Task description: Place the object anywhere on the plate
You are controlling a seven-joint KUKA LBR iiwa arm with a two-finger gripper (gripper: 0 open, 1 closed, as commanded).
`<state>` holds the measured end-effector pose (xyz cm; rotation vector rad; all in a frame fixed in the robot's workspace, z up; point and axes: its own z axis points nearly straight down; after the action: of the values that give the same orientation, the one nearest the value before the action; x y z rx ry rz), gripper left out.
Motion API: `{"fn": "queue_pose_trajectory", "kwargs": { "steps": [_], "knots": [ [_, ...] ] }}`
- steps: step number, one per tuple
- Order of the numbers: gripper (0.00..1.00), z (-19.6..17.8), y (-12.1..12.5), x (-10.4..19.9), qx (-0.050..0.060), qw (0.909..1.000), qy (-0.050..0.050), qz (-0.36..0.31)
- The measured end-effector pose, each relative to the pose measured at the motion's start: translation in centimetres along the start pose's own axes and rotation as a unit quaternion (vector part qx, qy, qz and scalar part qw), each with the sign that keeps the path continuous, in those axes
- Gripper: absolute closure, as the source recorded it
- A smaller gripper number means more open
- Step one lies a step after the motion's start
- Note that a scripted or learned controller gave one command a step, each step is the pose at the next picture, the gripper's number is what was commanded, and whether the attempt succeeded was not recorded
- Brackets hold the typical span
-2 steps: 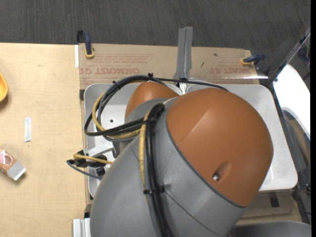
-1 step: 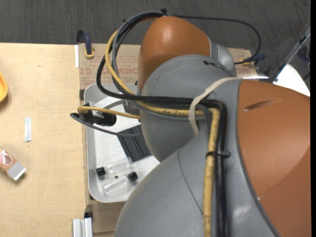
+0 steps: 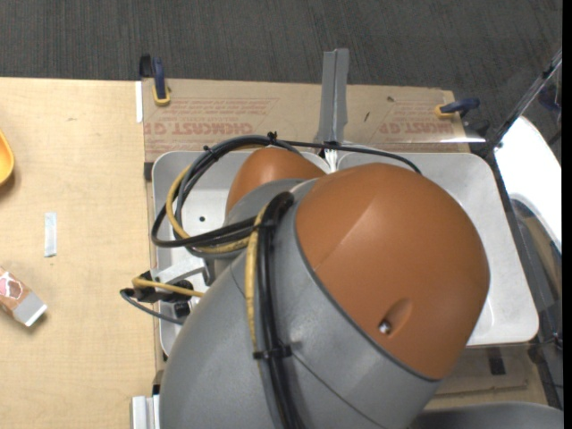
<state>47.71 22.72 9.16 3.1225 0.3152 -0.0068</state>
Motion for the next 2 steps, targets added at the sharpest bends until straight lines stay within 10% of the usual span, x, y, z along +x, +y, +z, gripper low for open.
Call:
{"fn": "queue_pose_trajectory", "kwargs": {
  "steps": [1,2],
  "knots": [
    [0.0,-9.8,1.4,6.4,0.0,1.0,0.001,0.002],
    [0.0,-3.7,0.0,-0.1,-0.001,1.0,0.0,0.0]
  ]
}}
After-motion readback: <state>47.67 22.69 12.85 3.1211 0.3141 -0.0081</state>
